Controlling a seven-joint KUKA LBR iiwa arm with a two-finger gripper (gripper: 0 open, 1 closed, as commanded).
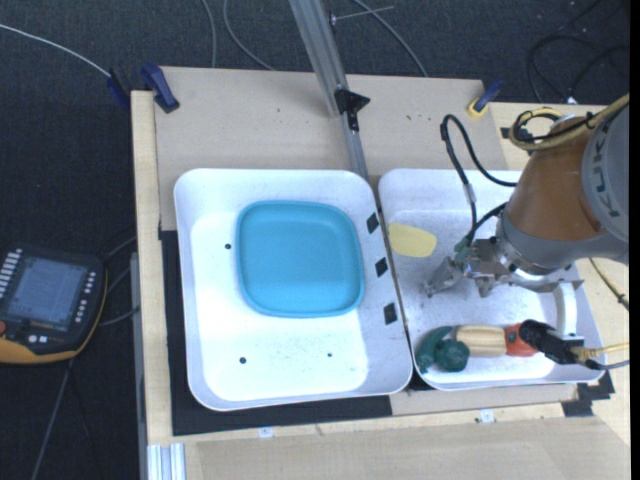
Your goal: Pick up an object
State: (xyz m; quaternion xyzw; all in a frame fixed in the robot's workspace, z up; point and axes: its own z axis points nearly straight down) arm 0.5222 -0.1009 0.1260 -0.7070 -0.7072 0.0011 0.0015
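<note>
My gripper (458,286) hangs over the middle of the right bin (430,196), fingers spread open with nothing between them. Just in front of it, along the bin's near wall, lies a brush-like tool (478,343) with a dark green head, a pale wooden handle and a red end. A flat yellow piece (412,239) rests on the bin floor to the gripper's upper left. A blue square plate (299,258) fills the middle of the left bin (205,298).
A slanted metal rod (322,38) comes down from the top to the ridge between the bins. Black cables loop over the right bin's far side. A handheld control pendant (45,303) lies on the floor at left.
</note>
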